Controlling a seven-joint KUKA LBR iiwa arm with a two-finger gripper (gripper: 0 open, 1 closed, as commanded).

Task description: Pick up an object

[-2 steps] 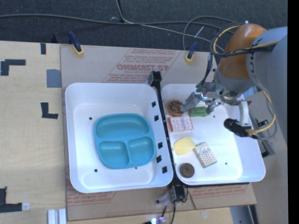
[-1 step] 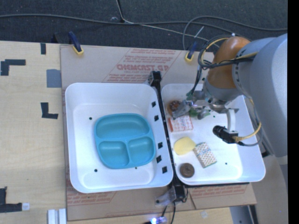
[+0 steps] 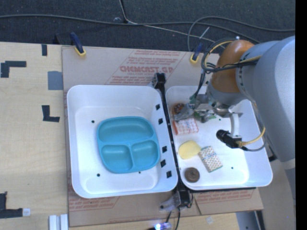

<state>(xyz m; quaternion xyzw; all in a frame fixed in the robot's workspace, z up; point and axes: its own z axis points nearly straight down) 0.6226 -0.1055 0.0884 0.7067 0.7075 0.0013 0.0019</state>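
Note:
My gripper (image 3: 203, 113) hangs low over the back part of the right bin (image 3: 254, 176), under the orange band of the arm. Just left of it lies a small brown crumpled object (image 3: 180, 109), and below that a red and white packet (image 3: 186, 126). Nearer the front are a yellow rounded object (image 3: 189, 149), a pale patterned pouch (image 3: 210, 158) and a brown round disc (image 3: 192, 174). I see nothing held in the gripper.
The left bin (image 3: 79, 99) holds a blue divided plate (image 3: 127, 143). A black divider with clips (image 3: 164, 123) runs between the bins. A black and yellow cable end (image 3: 229, 139) dangles from the arm over the right bin. Yellow clamps (image 3: 79, 49) hold the cardboard underlay.

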